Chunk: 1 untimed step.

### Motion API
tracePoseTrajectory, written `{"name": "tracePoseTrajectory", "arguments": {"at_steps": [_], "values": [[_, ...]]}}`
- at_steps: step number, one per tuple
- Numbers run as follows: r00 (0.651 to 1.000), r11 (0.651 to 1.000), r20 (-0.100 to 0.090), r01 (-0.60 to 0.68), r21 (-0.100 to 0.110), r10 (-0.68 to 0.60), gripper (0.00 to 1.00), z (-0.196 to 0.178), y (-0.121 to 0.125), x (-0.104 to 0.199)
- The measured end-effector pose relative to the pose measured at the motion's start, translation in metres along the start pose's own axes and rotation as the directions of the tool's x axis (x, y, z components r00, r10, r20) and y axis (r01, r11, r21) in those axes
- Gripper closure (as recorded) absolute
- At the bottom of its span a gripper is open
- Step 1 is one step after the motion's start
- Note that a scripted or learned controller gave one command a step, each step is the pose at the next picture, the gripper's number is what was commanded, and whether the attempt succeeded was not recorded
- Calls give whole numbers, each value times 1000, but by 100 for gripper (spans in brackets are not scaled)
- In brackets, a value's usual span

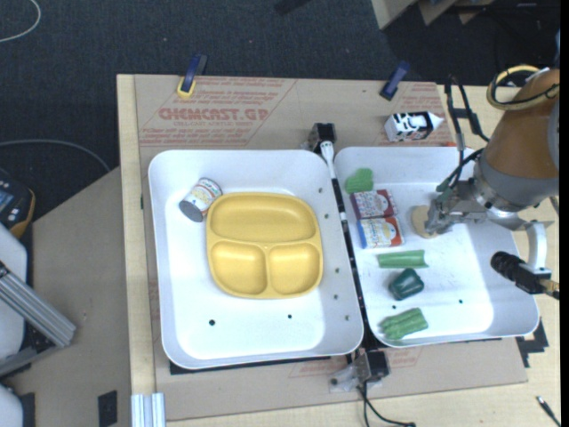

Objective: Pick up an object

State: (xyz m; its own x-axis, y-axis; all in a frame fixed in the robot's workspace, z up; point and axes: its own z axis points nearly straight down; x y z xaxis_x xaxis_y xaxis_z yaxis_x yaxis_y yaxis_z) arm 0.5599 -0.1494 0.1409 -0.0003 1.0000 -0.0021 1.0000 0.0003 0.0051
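The gripper hung low over a small round tan object in the right white bin, apparently mid-reach; whether its fingers were open, I couldn't tell. Next came closing and lifting.

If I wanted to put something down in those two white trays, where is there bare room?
Left bin: bare floor along the front edge, below the yellow plate, and down the left side under the small can. Right bin: open floor at front right, beside the dark green piece. Its left half is crowded with green pieces and a packet; the gripper sits mid-bin.
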Motion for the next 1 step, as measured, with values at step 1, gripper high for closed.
{"name": "tracePoseTrajectory", "arguments": {"at_steps": [1], "values": [[1000,1000,0,2,-2,-2,100,-50,3,10]]}}
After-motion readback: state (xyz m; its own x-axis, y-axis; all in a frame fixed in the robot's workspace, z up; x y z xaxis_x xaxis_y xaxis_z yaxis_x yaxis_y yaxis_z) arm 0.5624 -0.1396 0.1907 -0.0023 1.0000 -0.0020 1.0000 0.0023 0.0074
